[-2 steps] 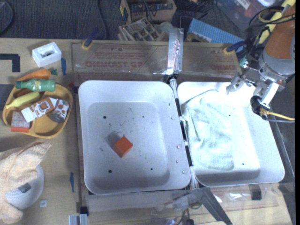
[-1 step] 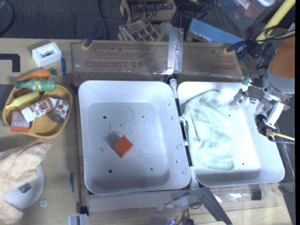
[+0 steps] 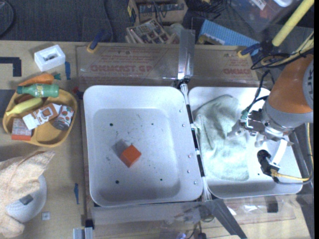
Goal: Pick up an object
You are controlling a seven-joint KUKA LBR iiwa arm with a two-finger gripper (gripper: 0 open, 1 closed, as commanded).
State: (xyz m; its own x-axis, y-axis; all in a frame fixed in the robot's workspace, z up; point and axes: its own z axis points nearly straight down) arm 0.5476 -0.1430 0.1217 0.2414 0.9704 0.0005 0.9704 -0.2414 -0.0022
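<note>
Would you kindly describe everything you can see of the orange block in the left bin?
The orange block is a small, solid-looking cube with a matte orange surface, perhaps wood or plastic. It rests flat on the floor of the left bin, slightly below and left of the bin's middle, turned at an angle to the walls. A grey shadow falls to its upper left. Nothing touches it but the bin floor; the claw is over in the right bin, above the pale cloth.

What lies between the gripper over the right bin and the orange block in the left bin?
The gripper sits over the pale cloth in the right bin. The orange block lies in the left bin. Between them stand the two bins' adjoining rims; nothing else visible blocks the way.
</note>
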